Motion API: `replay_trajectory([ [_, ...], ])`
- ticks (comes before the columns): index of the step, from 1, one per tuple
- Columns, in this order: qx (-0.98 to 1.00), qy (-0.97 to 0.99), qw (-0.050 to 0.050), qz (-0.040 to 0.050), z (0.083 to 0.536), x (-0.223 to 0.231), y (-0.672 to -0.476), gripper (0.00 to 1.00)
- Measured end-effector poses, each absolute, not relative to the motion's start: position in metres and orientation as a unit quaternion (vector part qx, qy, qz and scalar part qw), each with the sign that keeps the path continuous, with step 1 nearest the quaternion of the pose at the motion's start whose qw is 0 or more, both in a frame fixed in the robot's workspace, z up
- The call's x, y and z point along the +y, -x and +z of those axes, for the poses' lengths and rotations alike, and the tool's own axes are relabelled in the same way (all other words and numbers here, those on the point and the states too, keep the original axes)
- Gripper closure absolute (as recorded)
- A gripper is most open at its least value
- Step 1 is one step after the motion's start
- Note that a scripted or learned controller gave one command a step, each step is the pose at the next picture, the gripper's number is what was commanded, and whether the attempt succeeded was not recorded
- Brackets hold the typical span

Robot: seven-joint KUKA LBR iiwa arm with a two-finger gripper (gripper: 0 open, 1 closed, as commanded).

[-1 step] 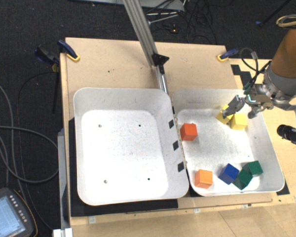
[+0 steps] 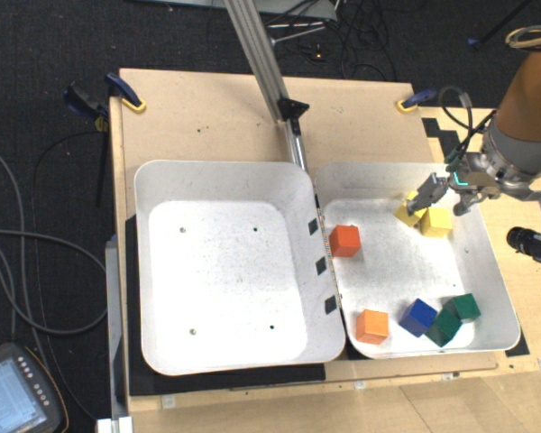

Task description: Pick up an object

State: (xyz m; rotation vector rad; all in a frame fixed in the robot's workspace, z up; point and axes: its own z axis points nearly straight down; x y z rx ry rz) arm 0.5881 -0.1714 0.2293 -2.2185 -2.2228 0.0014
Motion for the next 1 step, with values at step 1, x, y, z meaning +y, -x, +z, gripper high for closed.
replay_trajectory([
  [1, -0.707, 0.707, 0.003, 0.0018, 0.1658, -0.1701, -0.5832, 0.0],
])
